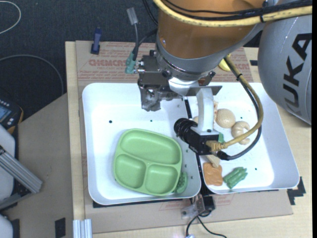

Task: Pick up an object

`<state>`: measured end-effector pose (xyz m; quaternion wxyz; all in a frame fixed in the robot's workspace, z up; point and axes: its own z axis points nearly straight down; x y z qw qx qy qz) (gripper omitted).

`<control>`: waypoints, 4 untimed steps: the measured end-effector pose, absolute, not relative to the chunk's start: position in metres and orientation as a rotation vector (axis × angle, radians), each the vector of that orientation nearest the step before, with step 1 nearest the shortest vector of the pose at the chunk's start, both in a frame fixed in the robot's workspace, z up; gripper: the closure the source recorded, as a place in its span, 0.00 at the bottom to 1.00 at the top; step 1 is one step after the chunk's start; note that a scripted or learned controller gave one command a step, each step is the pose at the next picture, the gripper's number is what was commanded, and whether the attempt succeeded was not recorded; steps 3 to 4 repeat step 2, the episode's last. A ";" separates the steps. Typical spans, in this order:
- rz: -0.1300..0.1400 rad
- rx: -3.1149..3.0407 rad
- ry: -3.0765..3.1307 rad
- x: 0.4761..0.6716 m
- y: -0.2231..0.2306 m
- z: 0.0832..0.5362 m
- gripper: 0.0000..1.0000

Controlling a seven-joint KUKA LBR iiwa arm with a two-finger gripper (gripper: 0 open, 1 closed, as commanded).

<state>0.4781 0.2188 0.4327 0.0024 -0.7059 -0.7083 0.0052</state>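
A light green divided plate (147, 161) lies at the front of the left bin (97, 114). A small green piece (182, 182) peeks out from under the plate's right edge. The right bin (275, 158) holds two beige rounded pieces (225, 117) (241, 129), an orange chunk (213, 174) and a green pod (235, 176). My gripper (151, 102) hangs over the back of the left bin, behind the plate, apart from it and from every other object. The arm hides part of the right bin's back left.
The big orange and grey arm body (213, 24) covers the back of both bins. The divider between the bins (194, 148) runs under the wrist. A blue clip (96, 40) lies on the cardboard behind the left bin.
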 end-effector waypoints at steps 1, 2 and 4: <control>-0.009 -2.235 -2.214 0.480 0.141 0.479 1.00; 0.012 -2.226 -2.211 0.479 0.093 0.412 1.00; 0.012 -2.226 -2.211 0.479 0.093 0.412 1.00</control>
